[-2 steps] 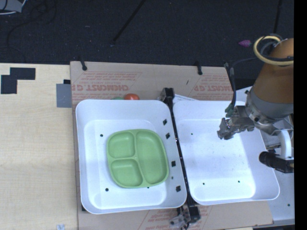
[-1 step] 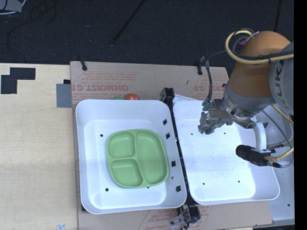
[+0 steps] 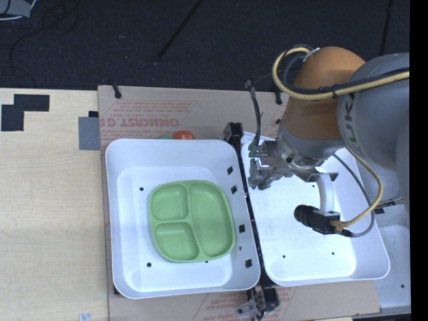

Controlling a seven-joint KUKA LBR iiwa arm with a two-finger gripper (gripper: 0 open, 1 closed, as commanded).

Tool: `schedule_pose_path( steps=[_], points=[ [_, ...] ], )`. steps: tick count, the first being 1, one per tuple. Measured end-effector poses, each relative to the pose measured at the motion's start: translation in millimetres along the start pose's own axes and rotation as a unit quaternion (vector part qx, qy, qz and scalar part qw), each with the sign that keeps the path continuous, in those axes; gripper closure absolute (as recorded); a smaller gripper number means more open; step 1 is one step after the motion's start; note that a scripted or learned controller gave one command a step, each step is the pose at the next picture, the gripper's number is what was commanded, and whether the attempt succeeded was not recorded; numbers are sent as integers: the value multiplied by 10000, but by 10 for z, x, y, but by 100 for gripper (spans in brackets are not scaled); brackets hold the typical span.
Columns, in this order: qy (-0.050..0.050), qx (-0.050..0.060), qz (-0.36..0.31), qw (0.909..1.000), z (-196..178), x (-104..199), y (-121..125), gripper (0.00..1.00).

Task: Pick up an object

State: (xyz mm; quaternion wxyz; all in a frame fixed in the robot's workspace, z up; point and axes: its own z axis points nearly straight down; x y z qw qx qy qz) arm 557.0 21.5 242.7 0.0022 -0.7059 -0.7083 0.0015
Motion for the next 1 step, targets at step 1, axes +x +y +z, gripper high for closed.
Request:
schedule_pose_path(
  steps=[1],
  points=[
    [2, -2, -3, 10000, 163, 556, 101, 100]
  ],
)
